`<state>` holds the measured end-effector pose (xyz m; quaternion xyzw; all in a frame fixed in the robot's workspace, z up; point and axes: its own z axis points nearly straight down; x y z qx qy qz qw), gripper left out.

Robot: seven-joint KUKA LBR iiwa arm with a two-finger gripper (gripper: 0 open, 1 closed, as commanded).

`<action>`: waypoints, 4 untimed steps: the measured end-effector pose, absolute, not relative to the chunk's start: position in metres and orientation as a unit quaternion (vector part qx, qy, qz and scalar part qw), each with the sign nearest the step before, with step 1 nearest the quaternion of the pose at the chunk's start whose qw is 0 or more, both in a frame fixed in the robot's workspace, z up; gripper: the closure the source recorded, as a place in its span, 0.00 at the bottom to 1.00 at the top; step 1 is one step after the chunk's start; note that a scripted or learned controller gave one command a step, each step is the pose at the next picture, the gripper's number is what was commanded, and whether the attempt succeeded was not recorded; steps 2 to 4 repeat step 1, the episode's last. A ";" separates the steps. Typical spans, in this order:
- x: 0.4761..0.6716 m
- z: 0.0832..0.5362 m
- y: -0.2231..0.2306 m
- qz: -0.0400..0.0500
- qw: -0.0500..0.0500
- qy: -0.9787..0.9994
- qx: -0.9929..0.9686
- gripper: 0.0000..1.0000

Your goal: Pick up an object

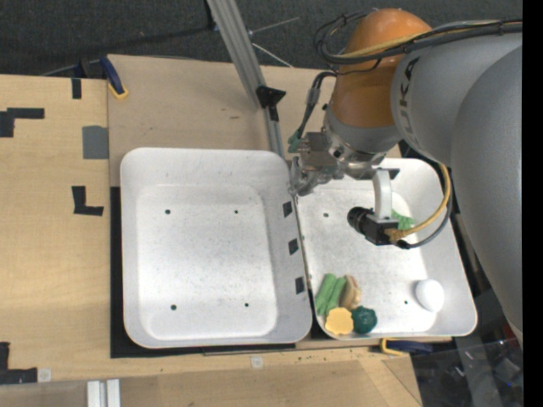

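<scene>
Hovering at the upper-left corner of the right bin (386,270), our gripper (299,181), wide or narrow we cannot tell, seems mid-approach, so we judge it must next travel down-frame onto the yellow disc (339,321).

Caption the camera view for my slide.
KUKA gripper over the right bin's upper-left corner; green and yellow pieces and a white ball lie along its near edge.

The pincer (299,181) hangs over the far left corner of the right bin (373,270), while a green piece (327,291), a yellow disc (338,320), a dark green ball (364,319) and a white ball (428,294) lie along its near edge.
</scene>
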<state>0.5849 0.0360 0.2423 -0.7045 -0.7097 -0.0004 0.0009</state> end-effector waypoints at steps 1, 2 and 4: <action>0.592 0.237 0.080 0.000 0.001 -0.709 -0.705 1.00; 0.592 0.237 0.080 0.000 0.001 -0.709 -0.705 1.00; 0.592 0.237 0.080 0.000 0.001 -0.709 -0.705 1.00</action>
